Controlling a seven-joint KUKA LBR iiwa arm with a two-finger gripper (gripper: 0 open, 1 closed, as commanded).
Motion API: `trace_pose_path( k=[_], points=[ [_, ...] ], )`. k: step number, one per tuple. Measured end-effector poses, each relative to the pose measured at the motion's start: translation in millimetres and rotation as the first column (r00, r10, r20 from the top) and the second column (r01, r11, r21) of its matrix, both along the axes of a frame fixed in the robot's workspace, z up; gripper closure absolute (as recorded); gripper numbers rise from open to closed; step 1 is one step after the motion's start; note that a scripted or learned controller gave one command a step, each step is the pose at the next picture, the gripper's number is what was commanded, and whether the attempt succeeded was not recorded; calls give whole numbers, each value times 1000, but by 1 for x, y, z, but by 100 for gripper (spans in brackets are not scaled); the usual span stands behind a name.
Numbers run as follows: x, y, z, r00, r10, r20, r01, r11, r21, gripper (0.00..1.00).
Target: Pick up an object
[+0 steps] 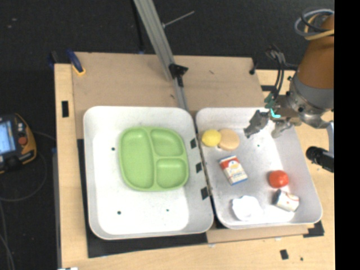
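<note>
The right bin (298, 151) holds a yellow lemon-like ball (211, 138), a tan round bun (229, 140), a small red-and-white carton (233, 170), a red tomato-like ball (278, 179), a white crumpled object (246, 207) and a small white-and-red item (286, 201). My gripper (266, 126) hangs over the bin's upper right part, its two fingers spread apart and open, with nothing between them. It is to the right of the bun and above the red ball.
The left bin (101, 151) carries a green three-compartment tray (153, 158). A grey metal pole (157, 35) slants down to the bins' top junction. A handheld device (14, 139) sits off the bench's left.
</note>
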State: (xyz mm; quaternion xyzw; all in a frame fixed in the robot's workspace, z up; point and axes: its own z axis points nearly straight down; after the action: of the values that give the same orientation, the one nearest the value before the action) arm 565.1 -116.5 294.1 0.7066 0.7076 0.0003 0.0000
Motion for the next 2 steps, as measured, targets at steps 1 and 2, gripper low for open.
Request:
trace_pose_path(
  k=[1,2],
  points=[
    [0,0,1,1000,0,2,0,1000,0,0],
    [-2,-12,-51,1000,-3,-4,3,1000,-2,0]
  ],
)
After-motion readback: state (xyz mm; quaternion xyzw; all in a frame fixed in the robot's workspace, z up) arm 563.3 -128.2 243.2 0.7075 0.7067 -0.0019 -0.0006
